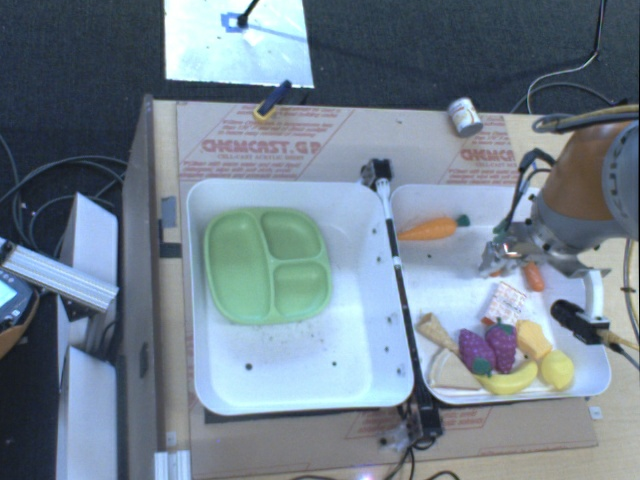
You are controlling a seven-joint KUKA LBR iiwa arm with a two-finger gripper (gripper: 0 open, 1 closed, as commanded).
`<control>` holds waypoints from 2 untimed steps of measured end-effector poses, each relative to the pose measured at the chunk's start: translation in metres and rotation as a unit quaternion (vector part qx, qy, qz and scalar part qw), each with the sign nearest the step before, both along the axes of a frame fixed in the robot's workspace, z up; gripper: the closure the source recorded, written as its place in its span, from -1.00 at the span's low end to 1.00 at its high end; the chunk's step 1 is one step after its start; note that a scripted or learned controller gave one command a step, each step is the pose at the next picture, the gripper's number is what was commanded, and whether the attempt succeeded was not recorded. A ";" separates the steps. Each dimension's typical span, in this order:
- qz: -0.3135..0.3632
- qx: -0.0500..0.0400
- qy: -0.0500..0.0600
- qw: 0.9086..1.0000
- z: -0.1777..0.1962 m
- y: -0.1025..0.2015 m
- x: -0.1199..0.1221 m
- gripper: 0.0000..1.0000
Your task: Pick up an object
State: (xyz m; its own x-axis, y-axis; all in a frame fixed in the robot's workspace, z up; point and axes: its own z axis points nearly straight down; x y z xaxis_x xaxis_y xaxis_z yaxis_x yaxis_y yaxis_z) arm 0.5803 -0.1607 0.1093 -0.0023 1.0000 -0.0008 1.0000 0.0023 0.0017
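Arm [600,183] reaches in from the right, low over the right bin [440,268]. Gripper [503,255] sits near the bin's middle; whether it is parted or closed cannot be told. Toy carrot [430,230] lies near the bin's upper left, apart from the gripper. Small orange piece [534,277] just beside the gripper. Plate [450,376] at the bin's lower edge carries purple grapes [490,347], banana [505,380], lemon [556,369]. Left bin [230,388] holds a green divided tray [267,264]. Desk [300,138] bears both bins.
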 end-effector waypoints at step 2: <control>0.001 0.001 0.000 1.000 0.037 0.044 0.029 1.00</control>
State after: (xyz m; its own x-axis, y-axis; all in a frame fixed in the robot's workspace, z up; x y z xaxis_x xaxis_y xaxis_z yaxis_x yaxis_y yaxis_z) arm 0.6092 -0.1170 0.1460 -0.0043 1.0000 0.0004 1.0000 0.0043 0.0027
